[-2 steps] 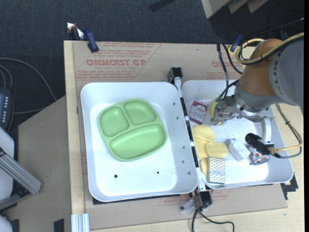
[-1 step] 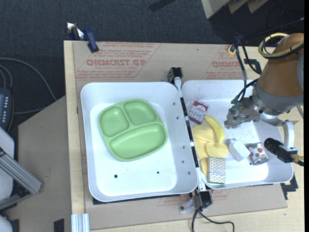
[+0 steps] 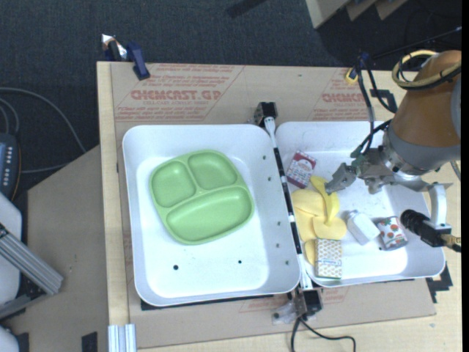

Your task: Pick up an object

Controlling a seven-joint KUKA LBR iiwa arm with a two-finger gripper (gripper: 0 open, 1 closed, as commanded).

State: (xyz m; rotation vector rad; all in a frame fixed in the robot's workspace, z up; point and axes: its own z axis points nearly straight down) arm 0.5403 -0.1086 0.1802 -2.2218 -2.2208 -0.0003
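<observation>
I have the hand [image 3: 344, 178] low over the right bin [image 3: 366, 273], at its far-middle, reaching in from the right. I cannot tell whether it is spread or pressed together; the tip is too small and dark to read. The nearest candidate is the yellow object [image 3: 322, 210], lying just nearer and left of the hand, its long axis running near-to-far along the bin's left wall. The red-and-white packet [image 3: 300, 169] sits just left of the hand. The green divided plate [image 3: 201, 195] lies well apart in the left bin [image 3: 146, 262].
</observation>
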